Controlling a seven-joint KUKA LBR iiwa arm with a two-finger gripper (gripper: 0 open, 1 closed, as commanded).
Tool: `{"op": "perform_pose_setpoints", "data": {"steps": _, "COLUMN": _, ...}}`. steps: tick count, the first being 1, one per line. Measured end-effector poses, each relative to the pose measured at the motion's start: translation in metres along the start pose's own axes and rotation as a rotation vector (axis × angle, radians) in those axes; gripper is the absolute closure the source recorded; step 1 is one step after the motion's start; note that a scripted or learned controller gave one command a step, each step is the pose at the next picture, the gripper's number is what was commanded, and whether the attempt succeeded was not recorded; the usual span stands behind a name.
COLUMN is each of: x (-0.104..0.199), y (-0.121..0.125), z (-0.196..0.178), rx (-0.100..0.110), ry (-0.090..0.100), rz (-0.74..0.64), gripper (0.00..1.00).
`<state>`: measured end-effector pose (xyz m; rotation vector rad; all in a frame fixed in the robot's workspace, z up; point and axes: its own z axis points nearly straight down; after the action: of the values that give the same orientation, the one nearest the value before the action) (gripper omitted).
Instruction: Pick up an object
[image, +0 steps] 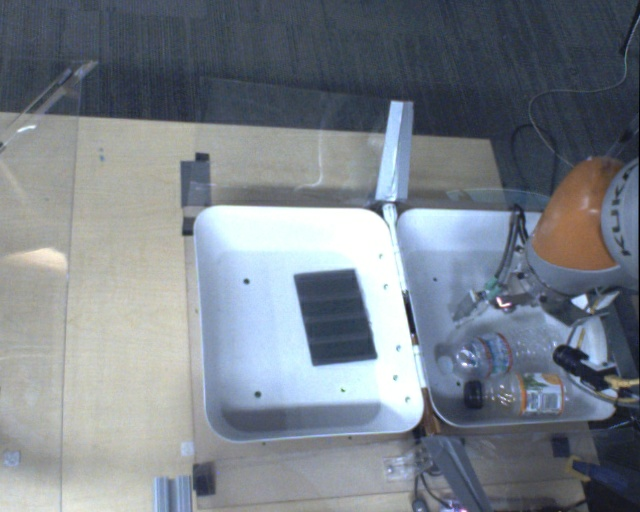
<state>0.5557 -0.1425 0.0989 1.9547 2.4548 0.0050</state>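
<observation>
Camera view: right bin (440, 250) holds two clear plastic bottles. Fingers (497, 296) low in the bin; whether apart or together, cannot tell. Upper bottle (478, 354) just below them, lower bottle (520, 394) beyond. Risk: round, slick bottles roll aside, grasp closes on nothing.

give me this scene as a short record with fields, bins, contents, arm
left bin: holds one dark ribbed rectangular block, lying flat near the middle
right bin: holds two clear plastic bottles
bottle one: clear, lying down, mid bin
bottle two: dark cap, label, lying along the near wall
arm: reaches in from the right, above the right bin
gripper: low over the right bin, beyond the bottles; grip unclear
</observation>
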Motion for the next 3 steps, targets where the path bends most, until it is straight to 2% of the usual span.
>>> {"op": "perform_pose_setpoints", "data": {"steps": 1, "x": 0.011, "y": 0.121, "z": 0.011, "rx": -0.002, "ry": -0.002, "rz": 0.074, "gripper": 0.0}}
{"op": "perform_pose_setpoints", "data": {"steps": 2, "x": 0.073, "y": 0.125, "z": -0.088, "rx": -0.003, "ry": 0.0, "rz": 0.288, "gripper": 0.0}}
{"op": "perform_pose_setpoints", "data": {"steps": 3, "x": 0.014, "y": 0.056, "z": -0.092, "rx": 0.0, "ry": -0.001, "rz": 0.308, "gripper": 0.0}}
